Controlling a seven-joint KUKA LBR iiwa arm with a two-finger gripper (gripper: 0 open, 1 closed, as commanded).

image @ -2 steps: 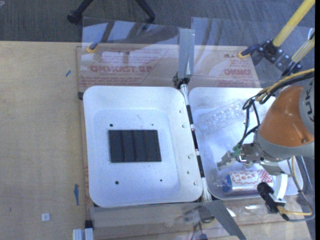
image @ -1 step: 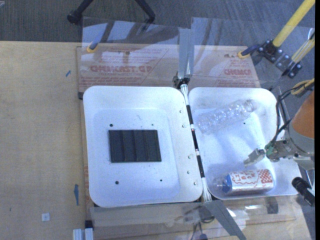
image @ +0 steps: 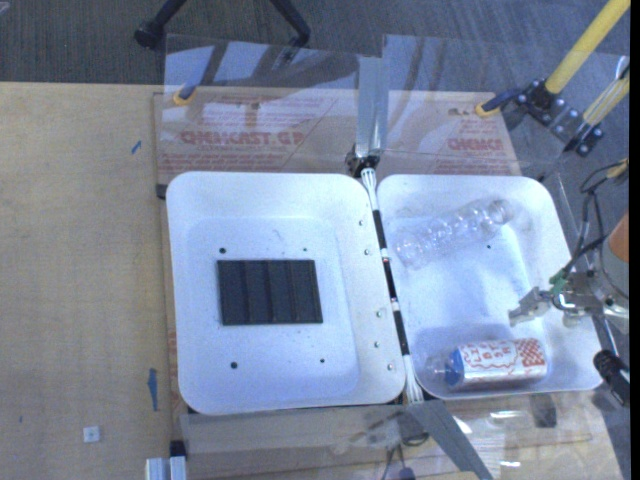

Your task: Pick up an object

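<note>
Camera view: we see two white bins side by side; landmark is right bin (image: pixel 535 203). Left bin (image: pixel 190 208) beside it holds dark ribbed slab (image: pixel 270 291), flat, mid-floor. In right bin, clear plastic bottle (image: pixel 450 230) lies on its side across far half, tilted. Red-and-white patterned bottle with blue cap (image: pixel 495 360) lies on its side along near wall. Gripper (image: pixel 540 303) at right bin's right edge, above floor, between both bottles, touching neither. Jaw state: we cannot tell.

Arm (image: pixel 612 268) cut off at right edge.
</note>
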